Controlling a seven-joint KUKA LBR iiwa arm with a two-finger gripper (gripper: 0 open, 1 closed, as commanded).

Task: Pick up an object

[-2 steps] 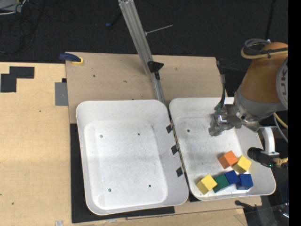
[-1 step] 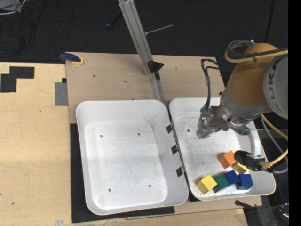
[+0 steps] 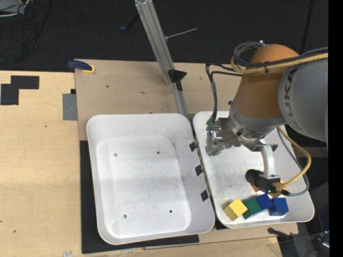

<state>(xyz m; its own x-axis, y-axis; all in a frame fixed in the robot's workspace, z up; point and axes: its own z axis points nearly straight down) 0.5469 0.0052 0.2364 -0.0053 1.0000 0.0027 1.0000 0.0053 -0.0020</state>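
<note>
Three small blocks lie together in the near corner of the right bin (image 3: pixel 303 212): a yellow block (image 3: pixel 235 209), a green block (image 3: pixel 252 206) and a blue block (image 3: pixel 272 204). My gripper (image 3: pixel 215 143) hangs low over the far left part of that bin, close to the wall between the two bins. It is well apart from the blocks, which lie nearer the camera and to its right. The grey arm with its orange band covers the bin's far right part. Nothing is visibly held by the gripper.
The left bin (image 3: pixel 139 181) sits beside the right one, with black clips (image 3: pixel 199 169) along the shared edge. A slanted aluminium rail (image 3: pixel 159 44) rises behind the bins. A black fitting with cables (image 3: pixel 261 180) hangs from the arm just above the blocks.
</note>
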